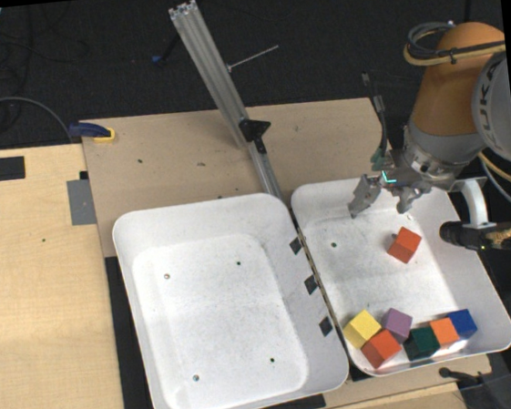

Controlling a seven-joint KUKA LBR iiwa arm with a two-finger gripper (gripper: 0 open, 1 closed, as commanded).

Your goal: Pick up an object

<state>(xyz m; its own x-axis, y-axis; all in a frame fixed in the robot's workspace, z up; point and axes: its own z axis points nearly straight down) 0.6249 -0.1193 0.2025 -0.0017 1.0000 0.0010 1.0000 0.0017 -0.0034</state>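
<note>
My gripper (386,199) hangs over the far part of the right bin (329,209), its two grey fingers spread open with nothing between them. An orange-red cube (405,245) lies on the bin floor just below and to the right of the fingertips, apart from them. Along the bin's near edge sits a cluster of cubes: yellow (363,326), purple (397,321), red (381,348), dark green (422,342), orange (445,330) and blue (462,322).
The left bin (142,258) lies beside the right one, with black clips along the shared rim (310,284). A slanted aluminium bar (221,84) rises behind the bins. The arm's orange-banded wrist (447,76) stands over the right bin's far right corner.
</note>
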